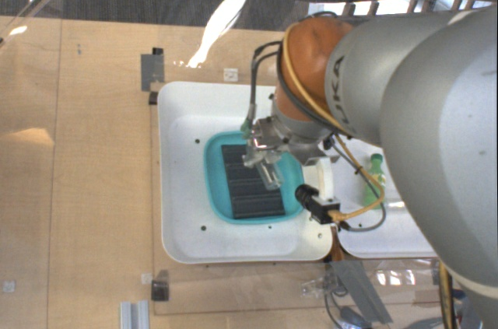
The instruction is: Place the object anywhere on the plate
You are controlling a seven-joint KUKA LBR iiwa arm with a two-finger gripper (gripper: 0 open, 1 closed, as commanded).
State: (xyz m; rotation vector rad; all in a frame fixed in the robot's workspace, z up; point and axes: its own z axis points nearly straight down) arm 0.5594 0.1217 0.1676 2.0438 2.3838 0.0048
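The arm (420, 110) takes up the near right of the view, a broad grey body that narrows toward the left bin (183, 234) and ends in an orange band (307, 55) just above the wrist. From the wrist the arm points down and to the left, over the middle of that bin. Dark cables (261, 78) loop off the wrist on the side nearer the bin's far edge, and a yellow cable (362, 211) with a black plug hangs off the near side, above the bin's right rim.

The gripper (263, 166) hangs over the plate (216, 191), a teal dish with rounded corners that lies in the middle of the left bin. Its metal fingers (268, 176) reach down over the upper right part of the plate. How far apart they stand cannot be made out from this angle, and nothing can be seen clearly held between them.

A dark ribbed object (249, 191), flat and rectangular, lies inside the plate, running from the plate's far left corner toward its near right corner. The fingers are over its right edge; whether they touch it cannot be told.

A green thing (377, 164) shows past the left bin's right rim, in the right bin (389, 242), mostly hidden by the arm.

The bench (78, 187) is pale wood, spreading left of the left bin.
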